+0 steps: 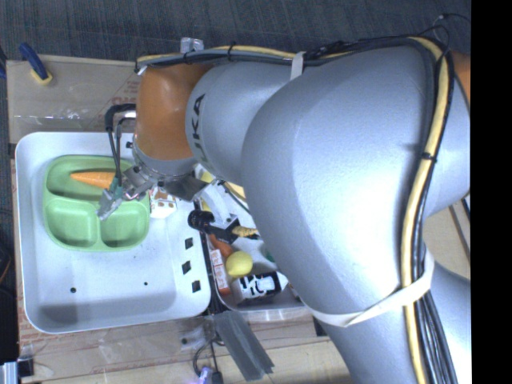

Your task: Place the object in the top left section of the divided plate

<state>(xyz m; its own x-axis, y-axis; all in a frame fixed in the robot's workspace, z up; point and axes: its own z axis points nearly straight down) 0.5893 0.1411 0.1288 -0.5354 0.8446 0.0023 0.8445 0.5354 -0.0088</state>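
The orange carrot (pixel 93 179) lies in the long section of the green divided plate (pixel 76 224), at the plate's twelve o'clock, so the placing looks done or nearly so; whether that is the top left section is uncertain. The hand (pixel 112 201) hovers at the carrot's five o'clock, and its state cannot be told. The plate sits in the left white bin (pixel 104 298) on the counter (pixel 64 78), over dark carpet (pixel 240 6).

- Reaching in from the right, bulky grey arm (pixel 344 174) spanning most of the view.
- Showing the orange band (pixel 164 118) above the wrist.
- Angling the end effector (pixel 112 202) down and leftward, fingers too small to judge.
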